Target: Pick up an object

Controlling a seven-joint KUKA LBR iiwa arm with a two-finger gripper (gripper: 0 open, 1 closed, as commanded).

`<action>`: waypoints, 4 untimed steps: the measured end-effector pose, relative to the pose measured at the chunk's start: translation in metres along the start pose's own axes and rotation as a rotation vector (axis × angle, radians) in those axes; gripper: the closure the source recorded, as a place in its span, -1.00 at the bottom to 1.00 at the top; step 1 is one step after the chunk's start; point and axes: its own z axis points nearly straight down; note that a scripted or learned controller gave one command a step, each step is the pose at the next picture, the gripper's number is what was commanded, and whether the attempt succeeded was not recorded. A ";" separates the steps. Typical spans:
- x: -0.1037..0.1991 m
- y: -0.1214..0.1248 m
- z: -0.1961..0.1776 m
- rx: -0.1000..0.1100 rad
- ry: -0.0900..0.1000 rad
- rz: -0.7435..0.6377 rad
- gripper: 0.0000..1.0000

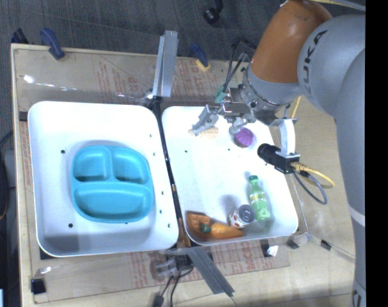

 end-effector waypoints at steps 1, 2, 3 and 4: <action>-0.067 -0.048 0.121 0.000 0.000 0.003 -1.00; -0.072 -0.115 0.170 -0.005 0.001 -0.001 -1.00; -0.073 -0.113 0.160 -0.008 -0.002 -0.007 1.00; -0.072 -0.113 0.160 -0.009 -0.002 -0.007 -1.00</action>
